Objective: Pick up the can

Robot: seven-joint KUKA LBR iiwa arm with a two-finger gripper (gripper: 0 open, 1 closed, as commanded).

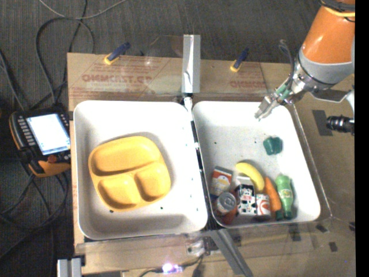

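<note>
The arm (327,36) comes in from the upper right, its orange band above the far right corner of the right bin (230,126). The end effector (266,107) hangs over that bin's upper right part, with its tip near the back wall. Whether it is spread or pressed together I cannot tell at this size; nothing shows between its tips.

The can (226,202) lies in the right bin's lower left corner, its grey round end facing up. It sits just below a small white and orange carton (221,182) and beside a white box with red and black print (247,199). A banana (252,173) curves just above that box. An orange carrot (273,199) and a green bottle (285,196) lie to the right, near the front wall. A small green block (273,145) rests alone nearer the bin's middle, well apart from the can.

The left bin (86,212) holds a yellow tray (130,171) with three compartments. A handheld screen (44,136) sits off the desk's left edge.
</note>
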